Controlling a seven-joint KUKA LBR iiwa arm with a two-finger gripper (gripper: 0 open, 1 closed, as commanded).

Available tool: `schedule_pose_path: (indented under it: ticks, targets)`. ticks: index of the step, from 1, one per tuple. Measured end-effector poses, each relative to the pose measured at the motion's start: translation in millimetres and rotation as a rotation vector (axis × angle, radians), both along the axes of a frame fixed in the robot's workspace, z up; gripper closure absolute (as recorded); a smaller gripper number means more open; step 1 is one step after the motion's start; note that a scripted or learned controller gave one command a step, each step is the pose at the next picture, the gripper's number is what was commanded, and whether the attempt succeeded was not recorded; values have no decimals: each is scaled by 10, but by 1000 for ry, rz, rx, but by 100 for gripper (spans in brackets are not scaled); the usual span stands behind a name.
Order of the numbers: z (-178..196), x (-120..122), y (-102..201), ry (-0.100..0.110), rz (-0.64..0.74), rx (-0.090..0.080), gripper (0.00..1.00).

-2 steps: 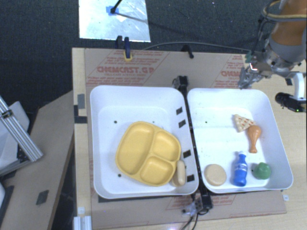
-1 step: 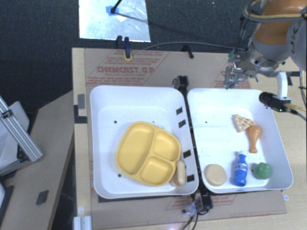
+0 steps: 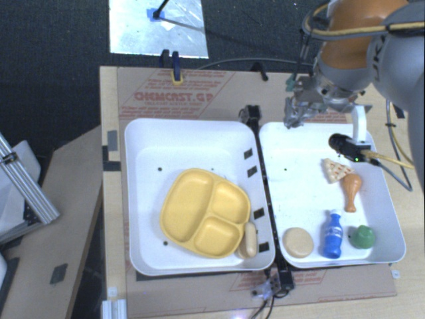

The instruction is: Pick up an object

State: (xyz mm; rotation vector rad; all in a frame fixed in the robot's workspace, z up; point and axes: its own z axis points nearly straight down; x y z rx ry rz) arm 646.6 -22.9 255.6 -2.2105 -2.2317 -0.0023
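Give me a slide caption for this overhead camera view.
Grey arm's gripper above right white bin of toy food; yellow divided plastic tray in left bin.

Brown sheet (image 3: 179, 95) under the bins: red print "CHEMCAST GP", upside down in this view.
Same sheet, front edge: more red print, too small to read.
Blue bottle (image 3: 333, 234) label: not readable.

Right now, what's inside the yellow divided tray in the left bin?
The yellow divided tray shows bare compartments, nothing in them. A tan bread roll lies outside against its lower right edge. What is under the tray is covered.
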Motion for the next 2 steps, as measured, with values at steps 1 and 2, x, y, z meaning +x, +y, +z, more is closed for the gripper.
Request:
schedule_pose_path:
  ticks: [1,2]
  targets:
    - [37,16,553,-1,0,1,100]
    - [-27,-23,999,-1,-1,1,100]
